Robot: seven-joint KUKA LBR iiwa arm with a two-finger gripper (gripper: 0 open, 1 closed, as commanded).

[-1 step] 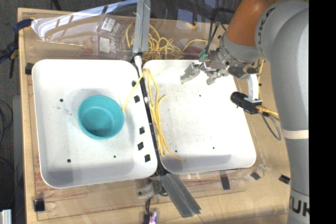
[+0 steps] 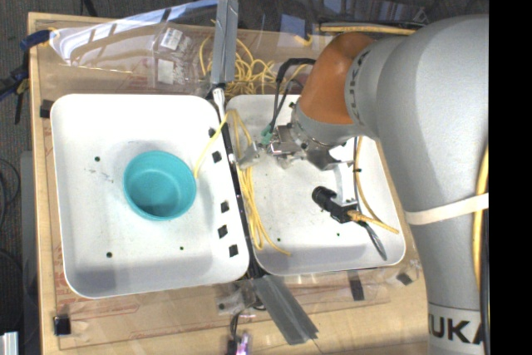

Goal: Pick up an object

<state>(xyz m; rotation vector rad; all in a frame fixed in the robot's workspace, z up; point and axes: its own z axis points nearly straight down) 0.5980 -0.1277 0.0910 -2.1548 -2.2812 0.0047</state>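
A round teal bowl (image 2: 160,184) sits upright with its hollow facing up, smooth and plain, near the middle of the left bin (image 2: 91,237). The gripper (image 2: 278,143) hangs over the right bin (image 2: 303,241), by its upper left corner, well apart from the bowl; whether it is spread or pressed together cannot be told

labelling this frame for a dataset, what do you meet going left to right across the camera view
round teal plastic bowl, sitting in the left shallow white bin → hand of the robot, over the right shallow white bin → bulky grey arm with an orange band
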